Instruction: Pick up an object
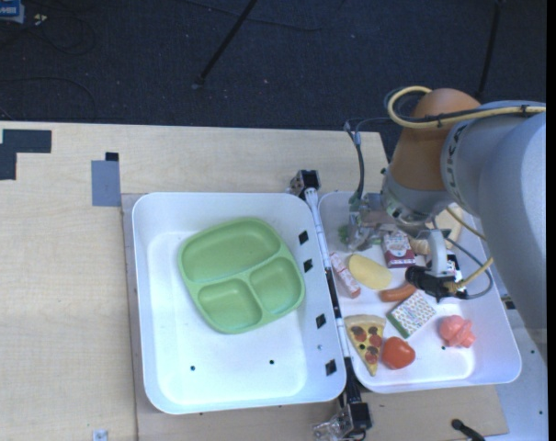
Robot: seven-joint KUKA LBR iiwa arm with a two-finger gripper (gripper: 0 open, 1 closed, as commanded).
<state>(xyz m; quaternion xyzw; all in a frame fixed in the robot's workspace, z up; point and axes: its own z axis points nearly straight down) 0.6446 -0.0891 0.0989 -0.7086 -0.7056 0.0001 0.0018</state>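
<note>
A pale wooden bench bears two white bins, and the claw hangs low over the far end of the right bin; I cannot tell whether it is open or closed. Just beside it lie a red-and-white packet and a yellow lemon-like toy, with a pizza slice nearer the camera. This looks like the approach step, so the next move calls for centring over one piece and descending.
</note>
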